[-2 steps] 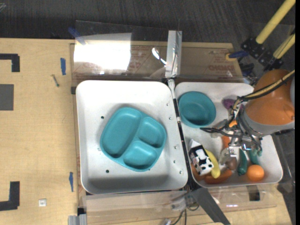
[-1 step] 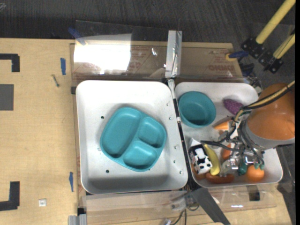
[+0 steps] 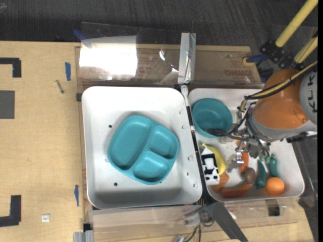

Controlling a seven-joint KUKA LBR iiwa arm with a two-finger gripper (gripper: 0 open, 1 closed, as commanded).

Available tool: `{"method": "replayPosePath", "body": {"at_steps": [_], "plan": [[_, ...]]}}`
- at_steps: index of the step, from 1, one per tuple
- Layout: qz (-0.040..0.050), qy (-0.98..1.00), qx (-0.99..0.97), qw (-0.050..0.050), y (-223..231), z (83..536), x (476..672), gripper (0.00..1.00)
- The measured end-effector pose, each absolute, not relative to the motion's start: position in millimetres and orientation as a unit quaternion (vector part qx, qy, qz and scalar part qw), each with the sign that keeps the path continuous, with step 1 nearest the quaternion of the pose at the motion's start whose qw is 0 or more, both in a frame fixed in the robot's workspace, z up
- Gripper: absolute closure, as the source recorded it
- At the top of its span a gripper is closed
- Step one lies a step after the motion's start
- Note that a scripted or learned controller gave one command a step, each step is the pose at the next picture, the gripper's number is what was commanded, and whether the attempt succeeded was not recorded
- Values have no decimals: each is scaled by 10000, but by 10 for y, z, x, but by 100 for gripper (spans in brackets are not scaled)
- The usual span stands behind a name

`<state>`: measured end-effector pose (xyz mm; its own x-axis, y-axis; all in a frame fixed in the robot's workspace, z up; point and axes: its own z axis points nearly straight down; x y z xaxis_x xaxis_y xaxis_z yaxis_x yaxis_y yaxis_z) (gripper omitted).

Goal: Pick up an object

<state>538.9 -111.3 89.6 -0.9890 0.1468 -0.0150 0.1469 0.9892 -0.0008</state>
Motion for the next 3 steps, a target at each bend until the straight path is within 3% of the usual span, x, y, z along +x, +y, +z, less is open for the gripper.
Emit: {"method": "replayPosePath", "body": {"at_steps": [1,2,3], "plan": [[-16,9973,727,131,-1109,1026,5419,100],[-13,9973,727,109,-1107,1013,5409,0],[4,10000,55,62,-1370,892,5293,0]]}}
